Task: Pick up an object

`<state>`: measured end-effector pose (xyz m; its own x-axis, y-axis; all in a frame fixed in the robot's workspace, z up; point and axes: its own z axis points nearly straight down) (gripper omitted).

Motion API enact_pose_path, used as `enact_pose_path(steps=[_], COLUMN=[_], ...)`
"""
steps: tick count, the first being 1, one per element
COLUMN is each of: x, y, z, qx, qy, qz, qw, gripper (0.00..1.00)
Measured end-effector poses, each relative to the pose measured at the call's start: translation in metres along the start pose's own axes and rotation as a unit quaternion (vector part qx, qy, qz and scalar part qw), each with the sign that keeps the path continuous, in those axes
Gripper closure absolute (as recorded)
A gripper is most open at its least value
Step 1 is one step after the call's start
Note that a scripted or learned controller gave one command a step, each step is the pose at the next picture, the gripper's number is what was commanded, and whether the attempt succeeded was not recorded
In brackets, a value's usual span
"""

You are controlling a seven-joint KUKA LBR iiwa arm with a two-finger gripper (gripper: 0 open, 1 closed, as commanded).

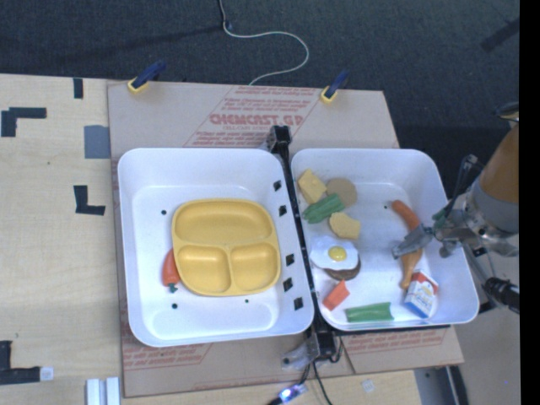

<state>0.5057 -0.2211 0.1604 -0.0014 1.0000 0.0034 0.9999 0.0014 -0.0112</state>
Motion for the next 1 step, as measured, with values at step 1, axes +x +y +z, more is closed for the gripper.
enact_pose_path(steps=[1], x=[0.0031], y=[-0.0119], z=[0.0578], qx=[0.001], qy=[0.001], qz=[0.001], qw=[1.0000], gripper=[0.00])
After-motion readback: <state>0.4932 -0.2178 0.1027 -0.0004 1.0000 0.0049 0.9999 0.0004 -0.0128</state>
